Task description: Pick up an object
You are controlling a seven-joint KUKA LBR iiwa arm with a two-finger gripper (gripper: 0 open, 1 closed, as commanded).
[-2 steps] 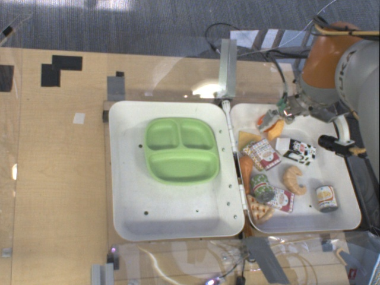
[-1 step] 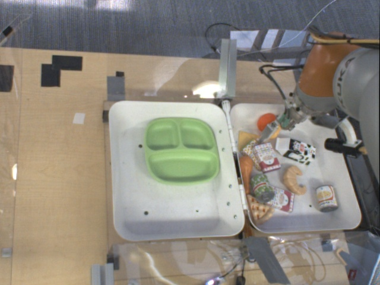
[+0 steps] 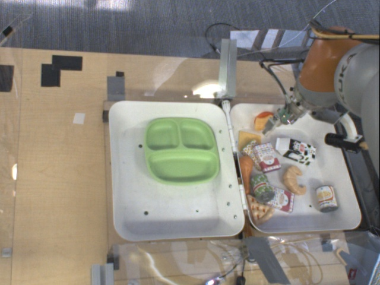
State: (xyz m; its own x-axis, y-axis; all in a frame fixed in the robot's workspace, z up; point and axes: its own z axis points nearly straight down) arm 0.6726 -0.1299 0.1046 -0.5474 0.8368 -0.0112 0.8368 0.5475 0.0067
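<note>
The right bin (image 3: 341,159) holds several toy food items: an orange-red round piece (image 3: 262,121) at the back left, a yellow wedge (image 3: 247,140), a carrot (image 3: 246,170), a red-and-white box (image 3: 266,157), a black-and-white carton (image 3: 298,150), a croissant (image 3: 294,180), a small can (image 3: 326,198), a green-topped tin (image 3: 262,188) and a waffle (image 3: 259,210). My gripper (image 3: 279,120) hangs low over the back of this bin, just right of the orange-red piece and above the carton. Nothing shows between its tips.
The left bin (image 3: 127,177) bears a green divided plate (image 3: 181,149). A metal divider (image 3: 233,153) runs between the bins. The grey arm with its orange band (image 3: 323,64) reaches in from the upper right over the right bin's back corner.
</note>
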